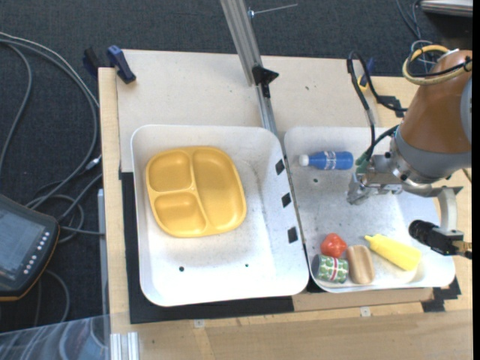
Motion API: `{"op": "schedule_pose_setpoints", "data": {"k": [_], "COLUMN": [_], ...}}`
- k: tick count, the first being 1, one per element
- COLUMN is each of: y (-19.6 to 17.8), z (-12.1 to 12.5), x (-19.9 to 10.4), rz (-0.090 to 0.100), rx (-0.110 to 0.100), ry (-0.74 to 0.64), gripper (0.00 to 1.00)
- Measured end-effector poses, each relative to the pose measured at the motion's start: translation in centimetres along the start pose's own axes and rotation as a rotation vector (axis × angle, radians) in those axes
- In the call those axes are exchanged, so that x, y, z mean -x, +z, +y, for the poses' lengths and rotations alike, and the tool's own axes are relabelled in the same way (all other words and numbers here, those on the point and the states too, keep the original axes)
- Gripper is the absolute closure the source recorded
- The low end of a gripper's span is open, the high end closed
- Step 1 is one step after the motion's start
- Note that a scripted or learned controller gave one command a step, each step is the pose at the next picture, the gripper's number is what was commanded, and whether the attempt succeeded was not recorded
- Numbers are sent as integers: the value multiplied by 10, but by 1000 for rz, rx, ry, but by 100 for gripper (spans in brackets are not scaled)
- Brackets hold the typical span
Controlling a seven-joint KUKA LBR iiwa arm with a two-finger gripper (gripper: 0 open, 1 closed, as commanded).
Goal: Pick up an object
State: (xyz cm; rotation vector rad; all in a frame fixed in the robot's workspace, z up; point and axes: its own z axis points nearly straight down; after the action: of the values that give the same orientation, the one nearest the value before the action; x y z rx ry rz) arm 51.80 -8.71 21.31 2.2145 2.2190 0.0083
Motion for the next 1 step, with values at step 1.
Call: {"op": "schedule_pose_setpoints", "data": {"k": [1], "y": [-54], "z": [2], "x": [0], "rz": [0], "rx": [0], "ry": [0], "gripper": [100]}}
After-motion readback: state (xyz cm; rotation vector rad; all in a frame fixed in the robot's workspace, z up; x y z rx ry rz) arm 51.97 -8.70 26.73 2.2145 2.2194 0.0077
